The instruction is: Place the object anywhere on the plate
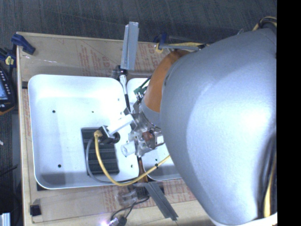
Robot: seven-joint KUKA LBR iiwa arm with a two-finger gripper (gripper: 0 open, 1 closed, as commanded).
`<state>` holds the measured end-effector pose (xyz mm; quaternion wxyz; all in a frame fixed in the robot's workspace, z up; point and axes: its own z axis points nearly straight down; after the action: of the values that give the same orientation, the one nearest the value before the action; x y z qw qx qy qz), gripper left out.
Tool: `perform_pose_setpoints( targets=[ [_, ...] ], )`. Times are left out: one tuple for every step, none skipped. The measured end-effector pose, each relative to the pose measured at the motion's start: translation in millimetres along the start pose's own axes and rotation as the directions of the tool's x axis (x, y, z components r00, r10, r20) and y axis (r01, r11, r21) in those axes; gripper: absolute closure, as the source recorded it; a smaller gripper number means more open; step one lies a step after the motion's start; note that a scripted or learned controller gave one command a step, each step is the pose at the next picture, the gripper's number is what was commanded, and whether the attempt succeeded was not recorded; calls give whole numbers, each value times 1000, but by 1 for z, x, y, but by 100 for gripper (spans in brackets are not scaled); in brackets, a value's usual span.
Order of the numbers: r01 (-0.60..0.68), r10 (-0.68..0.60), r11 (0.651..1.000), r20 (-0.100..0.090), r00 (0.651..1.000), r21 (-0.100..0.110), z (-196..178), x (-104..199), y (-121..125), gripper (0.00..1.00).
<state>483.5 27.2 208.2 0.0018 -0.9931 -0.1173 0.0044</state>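
Observation:
A black ribbed rectangular slab (101, 154) lies flat in the left bin (56, 126), near its front right corner. My gripper (136, 142) hangs low over the divide between the two bins, just right of the slab. A small reddish-brown patch (149, 137) shows at the gripper's right side; I cannot tell whether it is a held thing or part of the hand. The grey arm (216, 126) hides most of the right bin (162, 171) and whatever lies in it.
The left bin's back and left parts show bare white floor. A grey metal bar (130, 45) stands behind the bins, and another bar (162, 202) lies on the bench in front. Blue clamps (22, 43) hold the bench's back edge.

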Motion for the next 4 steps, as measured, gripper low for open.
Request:
perform_pose_setpoints(
  targets=[
    [-15, 15, 1000, -2, 1000, -3, 18, 64, -6, 100],
    [8, -8, 1000, -5, 1000, -2, 17, 142, 67, 100],
    [153, -153, 988, -1, 988, 1, 5, 90, 23, 100],
    [194, -194, 981, 0, 981, -1, 15, 36, -40, 100]
  ],
)
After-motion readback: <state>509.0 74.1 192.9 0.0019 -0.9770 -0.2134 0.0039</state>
